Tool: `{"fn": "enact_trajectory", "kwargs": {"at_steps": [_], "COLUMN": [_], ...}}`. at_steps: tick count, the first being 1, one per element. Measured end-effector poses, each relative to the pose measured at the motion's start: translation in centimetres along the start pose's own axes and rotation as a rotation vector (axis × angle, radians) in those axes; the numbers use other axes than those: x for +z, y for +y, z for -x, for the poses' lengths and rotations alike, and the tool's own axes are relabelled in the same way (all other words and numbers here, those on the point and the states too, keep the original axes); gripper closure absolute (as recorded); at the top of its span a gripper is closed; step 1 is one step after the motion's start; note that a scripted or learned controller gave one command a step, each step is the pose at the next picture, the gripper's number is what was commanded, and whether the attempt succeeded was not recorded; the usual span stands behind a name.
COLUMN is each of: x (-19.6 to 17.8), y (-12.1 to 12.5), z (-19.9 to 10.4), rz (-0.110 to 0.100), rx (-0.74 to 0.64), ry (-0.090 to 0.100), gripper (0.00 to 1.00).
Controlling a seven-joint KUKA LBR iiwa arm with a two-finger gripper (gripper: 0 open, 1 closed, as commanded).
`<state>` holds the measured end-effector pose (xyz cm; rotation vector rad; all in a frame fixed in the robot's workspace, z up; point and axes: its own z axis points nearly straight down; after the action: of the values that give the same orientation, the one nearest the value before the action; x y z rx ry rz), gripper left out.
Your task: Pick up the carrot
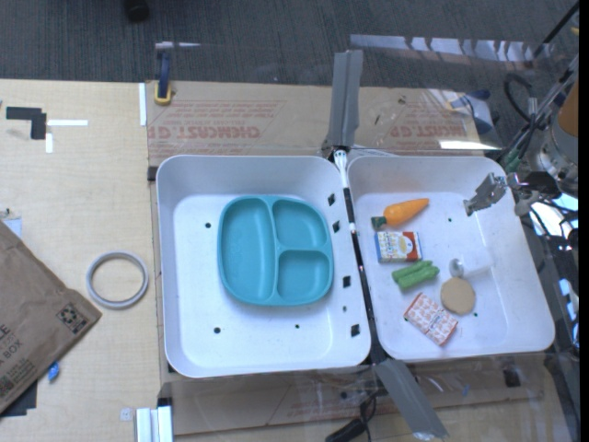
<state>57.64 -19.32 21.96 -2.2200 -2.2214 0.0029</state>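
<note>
— Where was the carrot (pixel 406 211)?
— In the right bin (pixel 515 334), at its eleven o'clock.
— And the gripper (pixel 485 194)?
— Three o'clock of the carrot, grasping nothing; beyond that I couldn't tell.

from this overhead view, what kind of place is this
Probably a robot lab bench: two shallow white bins, toy food such as an orange plastic carrot, and a grey two-finger gripper at the right.
</note>
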Motion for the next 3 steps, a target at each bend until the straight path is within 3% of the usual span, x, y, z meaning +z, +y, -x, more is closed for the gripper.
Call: {"fn": "enact_trajectory", "kwargs": {"at_steps": [1, 2, 3], "x": [10.6, 12.7, 11.7], "y": [6.3, 5.7, 5.7], "z": [-5.6, -9.5, -9.4], "rz": [0.01, 0.003, 0.003], "rx": [-0.061, 0.024, 0.023], "ry": [-0.002, 0.0, -0.001], "gripper": [0.0, 0.0, 1.0]}}
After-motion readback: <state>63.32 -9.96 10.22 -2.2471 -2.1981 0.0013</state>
